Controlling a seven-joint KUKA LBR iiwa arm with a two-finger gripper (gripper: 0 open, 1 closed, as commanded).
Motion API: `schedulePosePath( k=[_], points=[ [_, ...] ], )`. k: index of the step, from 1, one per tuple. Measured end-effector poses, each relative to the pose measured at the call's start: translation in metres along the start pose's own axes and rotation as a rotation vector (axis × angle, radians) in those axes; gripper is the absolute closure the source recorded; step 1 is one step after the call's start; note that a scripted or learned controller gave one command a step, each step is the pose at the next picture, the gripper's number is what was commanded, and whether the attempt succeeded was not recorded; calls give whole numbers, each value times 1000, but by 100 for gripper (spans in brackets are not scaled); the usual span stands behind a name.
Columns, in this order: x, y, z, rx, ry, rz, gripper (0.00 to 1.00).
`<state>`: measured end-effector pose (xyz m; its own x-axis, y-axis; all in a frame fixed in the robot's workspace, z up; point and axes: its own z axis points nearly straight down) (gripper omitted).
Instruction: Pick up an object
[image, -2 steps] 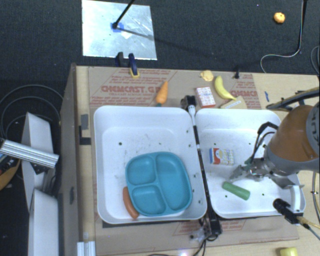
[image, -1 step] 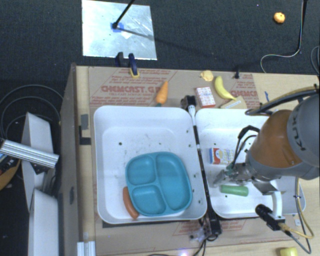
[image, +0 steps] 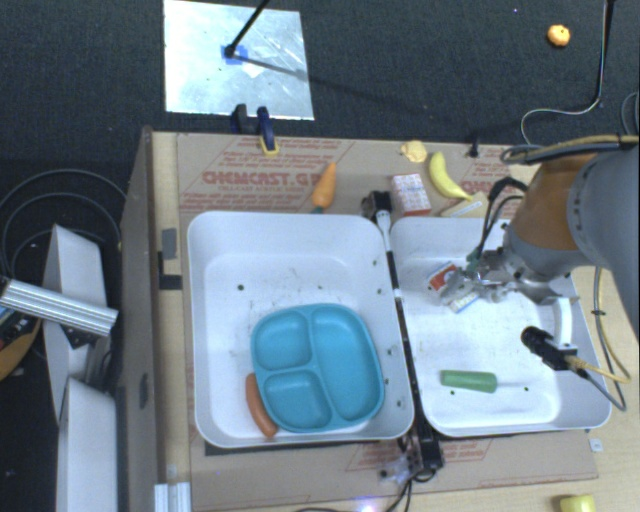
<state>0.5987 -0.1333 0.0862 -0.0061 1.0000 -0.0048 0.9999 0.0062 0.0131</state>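
Hand (image: 462, 290) low in the upper half of the right bin (image: 500, 415), just beside a small red-and-white item (image: 440, 277).
At the lower frame an orange sausage (image: 259, 405) lies against a blue divided plate (image: 318, 365) in the left bin (image: 230, 280), and a green cylinder (image: 468, 380) lies in the right bin. Whether the hand is clenched or released cannot be told. Farther up, a carrot (image: 323, 187), small box (image: 410, 192) and banana (image: 446, 179) rest on the tabletop (image: 260, 180).

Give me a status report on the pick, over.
Gripper low over right bin, far left; no hold confirmed. Small red-and-white item right beside it; green stick lies apart, nearer the front. Nothing in the way.
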Motion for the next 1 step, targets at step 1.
schedulePosePath(
  k=[1],
  points=[
    [-12, 74, -1, 3, 2, -1, 0]
  ],
)
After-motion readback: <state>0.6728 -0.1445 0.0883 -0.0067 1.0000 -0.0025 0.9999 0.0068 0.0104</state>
